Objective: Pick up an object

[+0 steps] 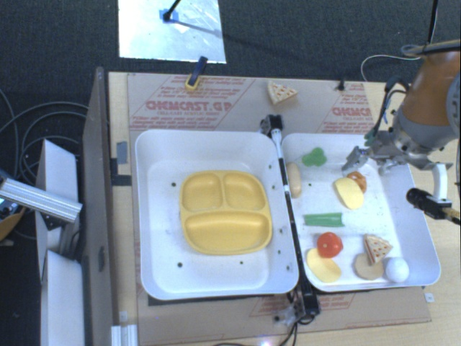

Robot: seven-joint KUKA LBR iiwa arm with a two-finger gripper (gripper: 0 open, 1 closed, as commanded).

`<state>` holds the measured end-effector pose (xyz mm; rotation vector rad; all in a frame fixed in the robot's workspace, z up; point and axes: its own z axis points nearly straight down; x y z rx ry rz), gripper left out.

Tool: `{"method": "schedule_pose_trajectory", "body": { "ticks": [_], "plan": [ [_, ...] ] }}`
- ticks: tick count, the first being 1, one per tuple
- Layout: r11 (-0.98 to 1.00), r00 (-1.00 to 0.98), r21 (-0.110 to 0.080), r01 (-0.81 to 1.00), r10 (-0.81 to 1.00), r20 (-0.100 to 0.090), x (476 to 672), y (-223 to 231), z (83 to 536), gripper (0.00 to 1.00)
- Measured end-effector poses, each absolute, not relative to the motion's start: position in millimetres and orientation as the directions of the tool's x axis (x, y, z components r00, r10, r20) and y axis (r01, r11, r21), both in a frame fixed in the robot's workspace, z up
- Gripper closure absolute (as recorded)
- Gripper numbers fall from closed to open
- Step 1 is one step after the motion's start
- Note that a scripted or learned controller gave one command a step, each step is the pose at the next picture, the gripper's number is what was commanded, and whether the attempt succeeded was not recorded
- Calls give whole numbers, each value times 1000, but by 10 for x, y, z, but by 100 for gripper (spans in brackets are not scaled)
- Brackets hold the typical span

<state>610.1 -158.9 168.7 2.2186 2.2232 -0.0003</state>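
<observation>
My metal two-finger gripper (362,158) hovers open and holds nothing, near the right white bin's (425,247) far edge. The small orange-yellow toy piece (351,190) lies just beside it; next, probably, I descend and close.

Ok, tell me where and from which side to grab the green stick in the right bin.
Grip the green stick at its middle, coming straight down, jaws across its narrow width. It lies flat and alone, with the tomato just below it.
</observation>
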Motion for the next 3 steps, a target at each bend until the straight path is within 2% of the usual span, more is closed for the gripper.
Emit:
{"method": "schedule_pose_trajectory", "body": {
  "ticks": [1, 2, 3],
  "plan": [
    [1, -1, 2, 1000, 1000, -1, 6187, -1749, 1117, 0],
    [1, -1, 0, 1000, 1000, 0, 6087, -1720, 894, 0],
    [1, -1, 5, 1000, 1000, -1, 6104, -1724, 1016, 100]
  ]
}}
